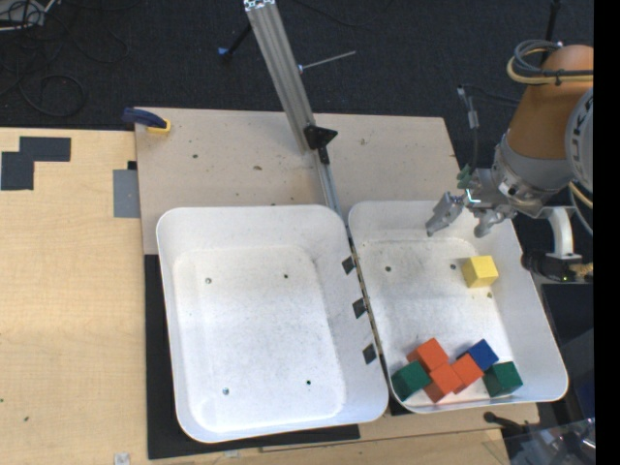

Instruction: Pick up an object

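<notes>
A yellow block [480, 271] lies alone in the upper right part of the right bin [407, 231]. At that bin's near corner sits a cluster of blocks: two orange ones [431, 354] [466, 368], a blue one [482, 353] and two green ones [411, 380] [502, 380]. My gripper [463, 217] hangs over the bin's far edge, up and to the left of the yellow block. Its fingers [441, 215] are spread apart with nothing between them.
The left bin [174, 235] lies beside the right one, with black clips [359, 307] along the divide. A slanted aluminium rail [284, 71] rises behind the bins. The arm's orange band [542, 114] is at the right edge.
</notes>
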Robot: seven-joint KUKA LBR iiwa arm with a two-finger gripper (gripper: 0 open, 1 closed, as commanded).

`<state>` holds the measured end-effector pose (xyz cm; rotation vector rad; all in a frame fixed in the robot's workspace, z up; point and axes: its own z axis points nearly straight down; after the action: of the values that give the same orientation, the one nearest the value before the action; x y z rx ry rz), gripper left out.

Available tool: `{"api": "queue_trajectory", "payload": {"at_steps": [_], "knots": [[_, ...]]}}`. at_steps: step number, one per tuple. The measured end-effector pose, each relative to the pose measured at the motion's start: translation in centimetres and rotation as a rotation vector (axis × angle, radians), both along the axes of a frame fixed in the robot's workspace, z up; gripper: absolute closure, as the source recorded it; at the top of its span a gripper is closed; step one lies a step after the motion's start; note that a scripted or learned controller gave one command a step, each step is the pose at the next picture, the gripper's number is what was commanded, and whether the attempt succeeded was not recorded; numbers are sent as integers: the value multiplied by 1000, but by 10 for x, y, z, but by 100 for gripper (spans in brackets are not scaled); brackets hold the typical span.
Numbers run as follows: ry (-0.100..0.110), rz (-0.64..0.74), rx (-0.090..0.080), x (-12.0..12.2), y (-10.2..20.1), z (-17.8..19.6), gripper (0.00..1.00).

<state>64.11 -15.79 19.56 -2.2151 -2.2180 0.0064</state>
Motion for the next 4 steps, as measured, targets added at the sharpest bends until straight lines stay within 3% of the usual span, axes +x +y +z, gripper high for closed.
{"api": "queue_trajectory", "payload": {"at_steps": [1, 3, 4], "knots": [[-4, 3, -2, 1, 0, 2, 0], [-3, -1, -1, 5, -6, -106, 0], [-5, 0, -2, 6, -7, -94, 100]]}}
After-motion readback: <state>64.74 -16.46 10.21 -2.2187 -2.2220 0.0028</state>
